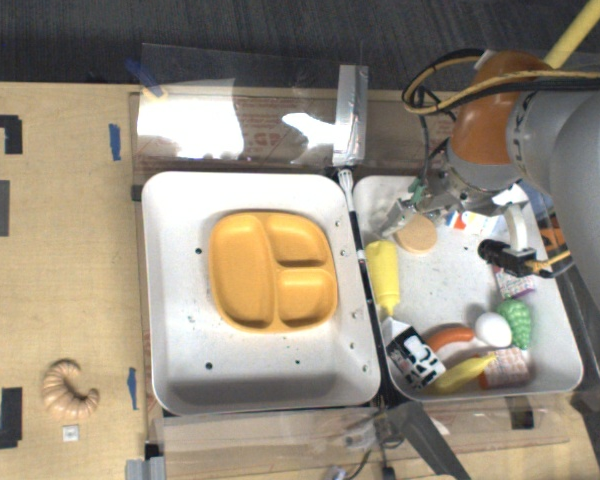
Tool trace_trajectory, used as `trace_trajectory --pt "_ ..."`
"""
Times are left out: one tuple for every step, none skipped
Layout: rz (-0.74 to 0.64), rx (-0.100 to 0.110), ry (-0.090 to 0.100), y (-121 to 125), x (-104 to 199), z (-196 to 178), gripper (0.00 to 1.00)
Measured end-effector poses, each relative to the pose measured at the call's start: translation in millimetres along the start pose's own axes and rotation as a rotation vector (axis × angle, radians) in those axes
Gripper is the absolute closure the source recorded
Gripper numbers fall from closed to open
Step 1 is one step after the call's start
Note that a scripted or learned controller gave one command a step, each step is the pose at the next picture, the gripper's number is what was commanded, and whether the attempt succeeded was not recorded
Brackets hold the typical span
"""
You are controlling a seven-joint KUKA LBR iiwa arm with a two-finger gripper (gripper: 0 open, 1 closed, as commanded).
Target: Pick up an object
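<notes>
The gripper (418, 200), its grip state impossible to tell, hovers at the right bin's (560, 313) far-left corner just above a tan disc (416, 235), seemingly approaching; next it must descend and close.

Dark grey carpet (230, 8) lies beyond a pale wooden bench (50, 268) marked with black tape (5, 133)

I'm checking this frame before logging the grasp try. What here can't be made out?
Camera view:
- Gripper: sits low over the right bin; its fingers are too small and cluttered to tell apart, so a hold on the tan round piece beside it is unclear.
- Objects along the bin's right wall: partly covered by the arm.
- Pile at the bin's front: items overlap, shapes uncertain.
</notes>
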State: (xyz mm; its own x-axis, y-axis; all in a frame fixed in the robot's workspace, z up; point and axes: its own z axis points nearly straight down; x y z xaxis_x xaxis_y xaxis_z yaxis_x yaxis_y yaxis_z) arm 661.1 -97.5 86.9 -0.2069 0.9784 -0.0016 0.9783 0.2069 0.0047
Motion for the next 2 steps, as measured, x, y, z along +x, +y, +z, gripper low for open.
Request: trace_trajectory --pt "-0.001 -0.006 -0.002 2 0 -12 1.0" --pt "-0.078 -0.008 0.002 28 88 -104 1.0"
